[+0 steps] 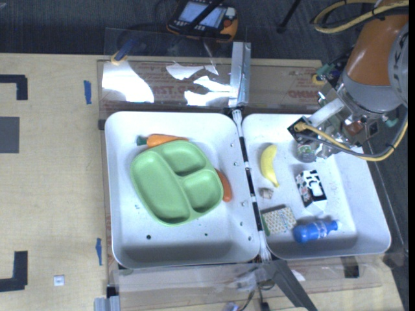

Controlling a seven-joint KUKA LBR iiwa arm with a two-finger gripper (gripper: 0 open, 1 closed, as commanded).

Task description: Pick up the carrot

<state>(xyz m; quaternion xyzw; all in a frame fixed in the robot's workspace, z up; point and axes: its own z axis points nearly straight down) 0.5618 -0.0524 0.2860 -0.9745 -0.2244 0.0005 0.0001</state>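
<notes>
Carrot (167, 138) against green plate's (175, 181) far rim in left bin (123, 193); gripper (310, 149) over right bin (363, 206), finger state untellable.

The carrot (166, 138) lies wedged between the green divided plate (176, 181) and the left bin's (123, 193) back wall, leaving little room beside it. Open floor runs along that bin's left and front sides. In the right bin (369, 206), the banana (268, 164), blue bottle (314, 230) and small packets (311, 186) crowd the middle.

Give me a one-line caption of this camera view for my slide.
Grey-and-orange arm's gripper over right white bin; orange carrot behind green divided plate in left white bin.
</notes>
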